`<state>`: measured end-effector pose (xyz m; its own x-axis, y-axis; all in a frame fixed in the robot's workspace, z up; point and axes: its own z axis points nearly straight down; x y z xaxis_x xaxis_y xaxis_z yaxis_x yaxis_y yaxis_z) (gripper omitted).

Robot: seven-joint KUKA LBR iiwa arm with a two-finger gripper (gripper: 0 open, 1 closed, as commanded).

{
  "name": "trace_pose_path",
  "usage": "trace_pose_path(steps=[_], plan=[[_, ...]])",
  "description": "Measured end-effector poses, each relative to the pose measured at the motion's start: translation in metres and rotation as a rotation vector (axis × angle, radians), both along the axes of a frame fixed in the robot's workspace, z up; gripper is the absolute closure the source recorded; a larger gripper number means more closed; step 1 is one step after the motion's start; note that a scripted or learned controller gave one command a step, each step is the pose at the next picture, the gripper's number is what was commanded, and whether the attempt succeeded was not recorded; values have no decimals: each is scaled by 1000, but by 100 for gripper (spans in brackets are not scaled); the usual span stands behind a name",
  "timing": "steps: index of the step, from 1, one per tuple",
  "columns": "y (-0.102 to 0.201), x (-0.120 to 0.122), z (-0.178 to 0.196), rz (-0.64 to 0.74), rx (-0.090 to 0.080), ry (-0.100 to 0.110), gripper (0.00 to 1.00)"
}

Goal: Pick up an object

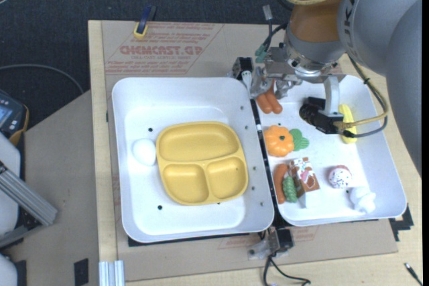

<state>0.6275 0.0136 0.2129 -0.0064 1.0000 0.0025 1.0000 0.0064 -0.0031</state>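
The pincer (271, 85) is hanging over the far left corner of the right bin (383, 167), close to the wall that it is sharing with the left bin (126, 110). Whether it is open or closed I cannot tell, since the wrist is hiding that from this slant, and nothing is showing in its grip.

The nearest thing, and so the likely target, is a small pair of orange toy sausages (269, 103). They are lying on the bin floor just below the pincer in the view, almost under it and a touch toward the camera. Their long axis seems to be slanting away from the shared wall toward the bin's middle.

A toy pumpkin (279, 141) is sitting nearer the camera, apart from the sausages. I am judging that the coming move is turning on a short drop, with the pincer closing across the sausages' narrow side
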Motion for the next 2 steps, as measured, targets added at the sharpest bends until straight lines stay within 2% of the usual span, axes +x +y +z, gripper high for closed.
trace_pose_path(steps=[1, 2], plan=[[16, 10, 7, -3, -2, -6, 100], [14, 2, 2, -7, -3, 0, 100]])
